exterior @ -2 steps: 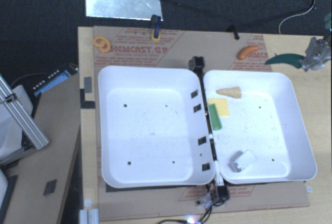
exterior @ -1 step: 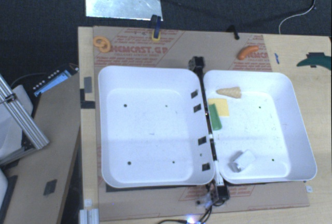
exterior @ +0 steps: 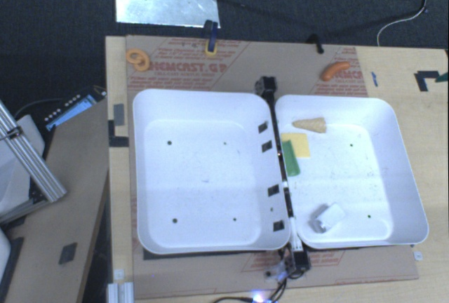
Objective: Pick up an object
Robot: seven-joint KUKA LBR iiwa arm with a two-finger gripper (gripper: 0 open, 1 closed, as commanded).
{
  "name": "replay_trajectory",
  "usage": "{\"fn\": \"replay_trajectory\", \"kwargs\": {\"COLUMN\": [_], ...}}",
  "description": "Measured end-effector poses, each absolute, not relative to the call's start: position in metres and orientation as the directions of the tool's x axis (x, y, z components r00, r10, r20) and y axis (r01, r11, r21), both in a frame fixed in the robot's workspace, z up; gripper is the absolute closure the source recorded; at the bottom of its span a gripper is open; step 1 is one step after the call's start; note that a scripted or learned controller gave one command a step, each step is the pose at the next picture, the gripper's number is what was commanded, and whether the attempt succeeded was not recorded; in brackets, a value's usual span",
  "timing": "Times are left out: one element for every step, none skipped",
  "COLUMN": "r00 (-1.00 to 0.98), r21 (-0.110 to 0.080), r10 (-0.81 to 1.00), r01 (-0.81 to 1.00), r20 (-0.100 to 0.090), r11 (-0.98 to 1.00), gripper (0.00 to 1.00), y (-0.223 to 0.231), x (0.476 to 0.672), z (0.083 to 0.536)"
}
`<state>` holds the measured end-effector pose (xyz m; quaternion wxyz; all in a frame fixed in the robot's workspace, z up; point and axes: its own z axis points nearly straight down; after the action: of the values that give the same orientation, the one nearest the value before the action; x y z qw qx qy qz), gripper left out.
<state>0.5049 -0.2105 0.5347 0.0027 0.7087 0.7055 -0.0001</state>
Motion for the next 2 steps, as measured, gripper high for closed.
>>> {"fn": "replay_trajectory", "kwargs": {"r00": [-0.001, -0.004], "r21": [0.003, 0.003], "r10": [1.0, 1.0], "r01": [1.0, 1.0], "r20": [-0.001, -0.002], "r11": [0.001, 0.004], "gripper": [1.0, 1.0], "y": [-0.2064, -0.2063], "x": [0.4859, 0.4866], "z": [0.5354, 0.5352]}}
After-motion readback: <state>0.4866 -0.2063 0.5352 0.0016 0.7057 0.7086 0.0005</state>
